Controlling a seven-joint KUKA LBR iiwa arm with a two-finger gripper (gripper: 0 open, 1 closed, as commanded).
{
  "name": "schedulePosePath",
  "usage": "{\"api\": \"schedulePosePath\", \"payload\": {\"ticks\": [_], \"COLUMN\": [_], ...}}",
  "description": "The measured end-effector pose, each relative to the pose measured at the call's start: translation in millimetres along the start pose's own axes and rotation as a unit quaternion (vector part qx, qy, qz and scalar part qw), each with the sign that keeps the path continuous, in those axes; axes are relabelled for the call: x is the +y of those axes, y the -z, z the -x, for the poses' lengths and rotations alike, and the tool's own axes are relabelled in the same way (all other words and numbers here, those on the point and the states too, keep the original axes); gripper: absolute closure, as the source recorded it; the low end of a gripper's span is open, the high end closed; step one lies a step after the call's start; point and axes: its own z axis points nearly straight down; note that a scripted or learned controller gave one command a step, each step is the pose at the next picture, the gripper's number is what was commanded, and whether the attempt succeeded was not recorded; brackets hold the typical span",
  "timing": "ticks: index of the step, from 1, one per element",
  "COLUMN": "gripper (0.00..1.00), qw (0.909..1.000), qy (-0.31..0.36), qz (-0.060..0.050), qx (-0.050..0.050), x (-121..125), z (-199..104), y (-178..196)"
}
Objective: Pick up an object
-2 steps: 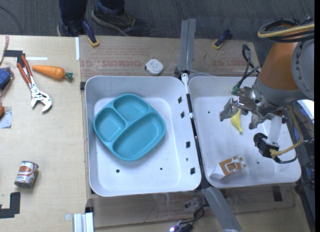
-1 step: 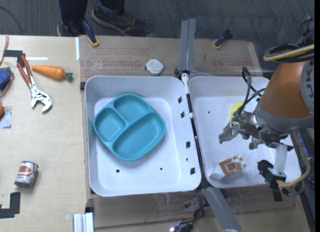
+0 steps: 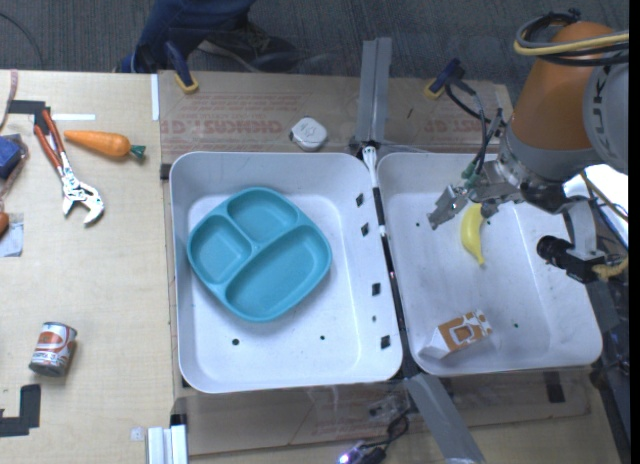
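Note:
A yellow banana (image 3: 473, 238) lies in the right bin (image 3: 540, 352), near its back middle. My gripper (image 3: 464, 210) hangs right over the banana's upper end, with the arm's orange band above it at the right. The fingers stand apart, one grey fingertip (image 3: 439, 217) to the banana's left and the other to its right. The banana's top lies in the gap between them and neither finger visibly presses on it. A small brown and white carton (image 3: 466, 332) lies near the right bin's front edge. A blue divided plate (image 3: 259, 252) rests in the left bin (image 3: 200, 352).
On the wooden bench to the left lie a carrot (image 3: 98, 142), a pair of pliers (image 3: 65, 167) and a small can (image 3: 51, 347). A white round object (image 3: 308, 133) sits behind the bins. A grey rail (image 3: 377, 222) divides the bins. Cables hang by the arm.

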Motion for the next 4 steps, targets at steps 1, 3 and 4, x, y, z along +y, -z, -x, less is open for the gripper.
{"api": "schedulePosePath", "payload": {"ticks": [1, 3, 4], "gripper": [0.00, 0.00, 0.00], "qw": [1.0000, 0.9996, 0.9888], "qy": [0.001, 0.021, -0.149], "qz": [-0.001, 0.017, 0.014], "qx": [0.001, -0.006, -0.004], "x": [-113.7, 43.0, 71.2], "z": [23.8, 27.1, 32.9], "y": [-63.2, -81.0, -81.9]}}
